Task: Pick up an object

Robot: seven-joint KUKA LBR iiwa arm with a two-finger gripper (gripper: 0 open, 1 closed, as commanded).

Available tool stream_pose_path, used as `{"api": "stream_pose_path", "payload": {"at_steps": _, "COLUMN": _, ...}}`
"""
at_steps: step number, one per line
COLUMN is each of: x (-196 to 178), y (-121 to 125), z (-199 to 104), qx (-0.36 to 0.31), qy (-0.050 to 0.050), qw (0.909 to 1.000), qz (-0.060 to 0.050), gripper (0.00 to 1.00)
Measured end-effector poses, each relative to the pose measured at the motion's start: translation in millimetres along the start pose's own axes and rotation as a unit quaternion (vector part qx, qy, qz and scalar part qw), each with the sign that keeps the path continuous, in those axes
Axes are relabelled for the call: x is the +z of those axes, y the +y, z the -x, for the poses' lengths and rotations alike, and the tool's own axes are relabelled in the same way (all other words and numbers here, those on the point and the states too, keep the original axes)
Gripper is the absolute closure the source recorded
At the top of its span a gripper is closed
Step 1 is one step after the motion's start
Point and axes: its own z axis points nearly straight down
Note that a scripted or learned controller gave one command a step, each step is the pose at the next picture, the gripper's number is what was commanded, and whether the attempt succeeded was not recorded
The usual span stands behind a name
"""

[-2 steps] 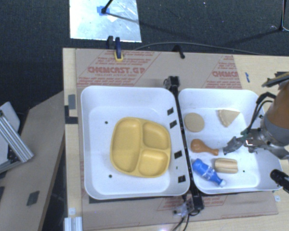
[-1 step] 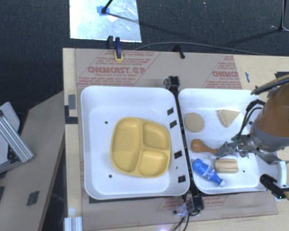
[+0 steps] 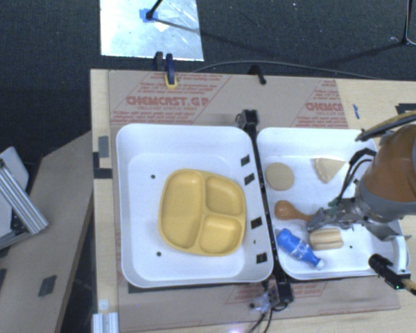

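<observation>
Reaching in from the right, the grey arm with its orange band [image 3: 396, 159] hangs low over the right white bin [image 3: 301, 141]. The two-finger gripper [image 3: 331, 219] sits just above a small tan, loaf-shaped block [image 3: 326, 238], pale beige with rounded ends, lying near the bin's front edge. Whether the jaws are open or closed cannot be told at this angle; nothing is seen clamped between them. Beside the block: a blue bottle-like object with white cap [image 3: 297, 247], tilted; a brown wooden spoon-like piece [image 3: 288, 210]; a round tan disc [image 3: 279, 176]; a cream wedge [image 3: 326, 168]. Left white bin [image 3: 142, 144] holds a yellow three-compartment plastic tray [image 3: 202, 212].
</observation>
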Motion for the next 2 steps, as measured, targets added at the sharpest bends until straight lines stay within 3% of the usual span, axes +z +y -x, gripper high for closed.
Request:
{"api": "stream_pose_path", "payload": {"at_steps": 1, "x": -12, "y": 1, "z": 0, "qx": 0.000, "qy": 0.000, "qw": 1.0000, "qz": 0.002, "gripper": 1.00}}
{"api": "stream_pose_path", "payload": {"at_steps": 2, "x": -67, "y": 13, "z": 3, "qx": -0.001, "qy": -0.002, "qw": 1.0000, "qz": 0.004, "gripper": 1.00}}
